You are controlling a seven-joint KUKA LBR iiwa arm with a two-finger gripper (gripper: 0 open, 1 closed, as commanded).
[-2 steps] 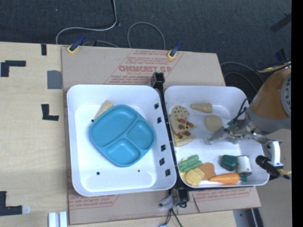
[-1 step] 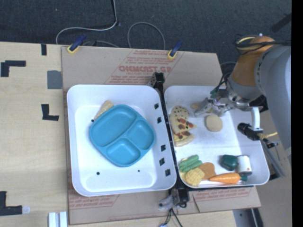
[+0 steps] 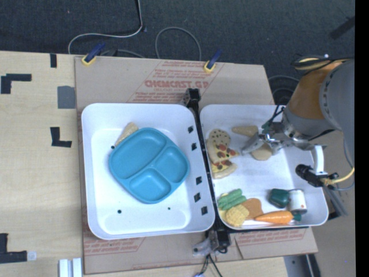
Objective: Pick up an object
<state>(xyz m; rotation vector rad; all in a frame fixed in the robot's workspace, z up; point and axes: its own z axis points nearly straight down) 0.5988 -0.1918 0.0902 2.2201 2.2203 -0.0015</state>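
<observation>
Camera view: arm comes in from the right, gripper (image 3: 260,142) low over the right bin (image 3: 300,172), near its upper-middle. Fingers (image 3: 249,147) look slightly spread and point left, toward the bin's centre; nothing visible between them. Tan flat piece (image 3: 262,153) sits directly under/beside the tips, contact unclear. Another tan piece (image 3: 245,131) lies just above it, near the bin's top edge.

Rest of the right bin: pizza slice toy (image 3: 221,153) along the left wall, green beans (image 3: 230,199) and corn cob (image 3: 236,215) in the lower-left corner, orange slab (image 3: 252,206) just beside them, carrot (image 3: 274,217) along the bottom edge, green-and-white object (image 3: 287,198) near the lower-right corner.

Left bin (image 3: 95,154): blue divided plate (image 3: 149,164) tilted, centred, with a tan wedge (image 3: 126,133) poking out from under its upper-left edge.

Both bins sit on cardboard sheet (image 3: 167,85), clamped at its top edge.
</observation>
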